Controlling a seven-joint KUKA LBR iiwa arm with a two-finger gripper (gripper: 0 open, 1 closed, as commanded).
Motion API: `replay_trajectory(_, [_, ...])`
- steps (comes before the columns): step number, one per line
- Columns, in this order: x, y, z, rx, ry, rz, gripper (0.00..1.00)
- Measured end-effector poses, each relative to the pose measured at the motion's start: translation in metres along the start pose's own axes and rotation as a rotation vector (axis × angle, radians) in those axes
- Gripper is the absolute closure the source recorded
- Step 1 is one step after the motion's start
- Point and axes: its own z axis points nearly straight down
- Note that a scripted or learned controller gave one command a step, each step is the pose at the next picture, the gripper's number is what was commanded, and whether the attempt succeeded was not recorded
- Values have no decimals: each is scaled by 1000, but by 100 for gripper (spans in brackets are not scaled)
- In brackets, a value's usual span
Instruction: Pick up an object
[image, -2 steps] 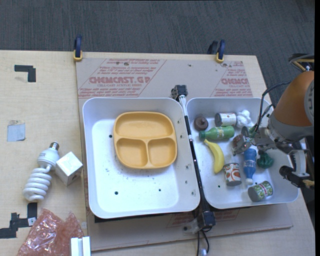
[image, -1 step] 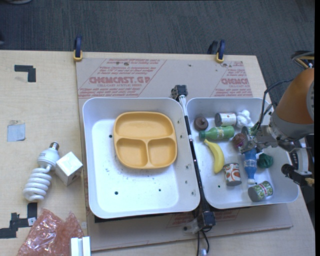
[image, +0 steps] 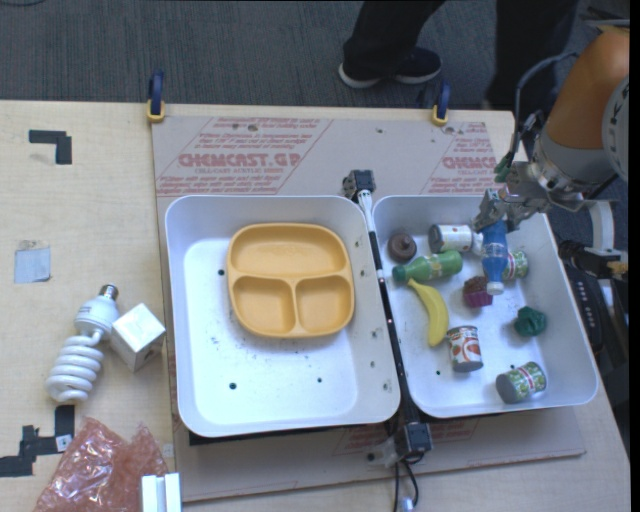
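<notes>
The right bin (image: 575, 300) holds a banana (image: 433, 312), a green bottle (image: 430, 267), a white can (image: 452, 237), a brown ring (image: 402, 246), a purple piece (image: 478, 293), a dark green lump (image: 530, 321), a red and white can (image: 464, 349) and a green can (image: 521, 381). My gripper (image: 496, 218) hangs over the bin's far right part, shut on the top of a blue bottle (image: 495, 258). The bottle hangs upright beneath the fingers, in front of another small can (image: 514, 264).
A yellow divided plate (image: 290, 278) lies in the left bin (image: 190, 330). On the bench to the left lie a spiral light bulb (image: 80, 350), a white cube (image: 138, 332) and a pink crinkled bag (image: 100, 470). A person's shoes (image: 390, 65) stand beyond the bench.
</notes>
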Motion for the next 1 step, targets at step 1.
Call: replay_trajectory(1, [51,12,-58,0,0,0,100])
